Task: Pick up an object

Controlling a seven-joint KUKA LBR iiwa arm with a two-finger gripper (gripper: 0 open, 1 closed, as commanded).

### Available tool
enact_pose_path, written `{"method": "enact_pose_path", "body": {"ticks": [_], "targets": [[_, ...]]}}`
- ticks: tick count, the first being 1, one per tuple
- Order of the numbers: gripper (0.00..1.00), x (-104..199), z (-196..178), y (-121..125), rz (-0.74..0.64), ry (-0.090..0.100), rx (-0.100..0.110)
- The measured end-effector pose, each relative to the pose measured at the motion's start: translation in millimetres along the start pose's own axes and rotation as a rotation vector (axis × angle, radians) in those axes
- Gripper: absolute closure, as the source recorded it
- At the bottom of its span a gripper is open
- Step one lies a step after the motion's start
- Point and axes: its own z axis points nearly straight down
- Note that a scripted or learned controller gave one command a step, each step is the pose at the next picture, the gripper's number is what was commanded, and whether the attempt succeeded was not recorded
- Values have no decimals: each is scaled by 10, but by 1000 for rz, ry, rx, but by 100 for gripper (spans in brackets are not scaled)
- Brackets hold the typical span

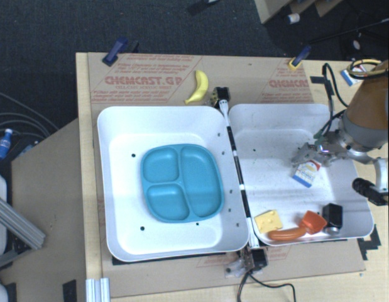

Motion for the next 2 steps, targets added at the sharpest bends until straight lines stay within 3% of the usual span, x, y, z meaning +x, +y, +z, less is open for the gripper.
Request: {"method": "enact_pose_path", "body": {"ticks": [1, 2], "targets": [[100, -8, -103, 6, 1, -2, -3], [100, 711, -1003, -338, -1, -3, -4]]}}
